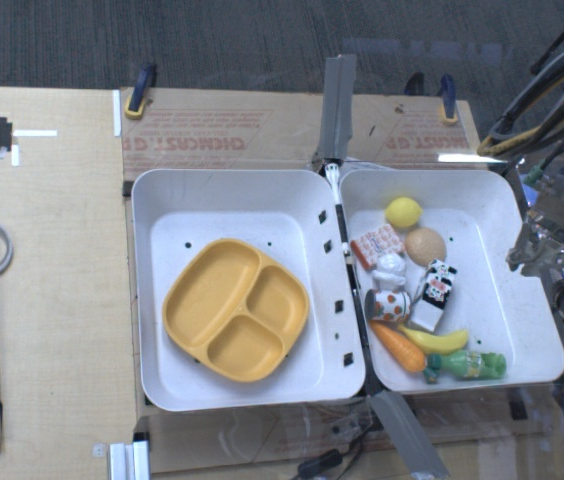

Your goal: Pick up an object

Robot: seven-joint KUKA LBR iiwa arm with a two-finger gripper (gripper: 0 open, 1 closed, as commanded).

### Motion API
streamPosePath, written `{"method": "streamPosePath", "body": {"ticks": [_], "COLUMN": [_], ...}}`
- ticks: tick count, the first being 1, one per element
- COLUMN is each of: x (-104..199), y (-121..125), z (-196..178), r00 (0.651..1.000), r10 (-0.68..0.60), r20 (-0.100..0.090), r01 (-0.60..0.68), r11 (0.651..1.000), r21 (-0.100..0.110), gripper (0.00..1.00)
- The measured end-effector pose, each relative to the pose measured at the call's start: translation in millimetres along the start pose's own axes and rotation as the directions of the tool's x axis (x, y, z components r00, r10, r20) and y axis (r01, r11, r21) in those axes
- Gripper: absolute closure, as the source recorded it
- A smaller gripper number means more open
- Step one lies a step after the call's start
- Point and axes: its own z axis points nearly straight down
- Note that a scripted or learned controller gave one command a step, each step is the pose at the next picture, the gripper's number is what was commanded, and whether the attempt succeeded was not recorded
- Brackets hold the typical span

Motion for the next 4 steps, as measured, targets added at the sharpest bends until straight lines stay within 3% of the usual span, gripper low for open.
{"method": "streamPosePath", "body": {"ticks": [1, 2, 3, 4], "x": [0, 19, 43, -8], "y": [0, -13, -30, 11], "z": [0, 59, 120, 40], "r00": [1.0, 0.973, 0.848, 0.947], "r10": [0.0, 0.233, 0.531, 0.32], "r20": [0.0, 0.001, 0.002, 0.0], "r01": [0.0, -0.233, -0.531, -0.32], "r11": [1.0, 0.973, 0.848, 0.947], "r21": [0.0, 0.002, 0.003, 0.001], "gripper": [0.0, 0.0, 0.0, 0.0]}}
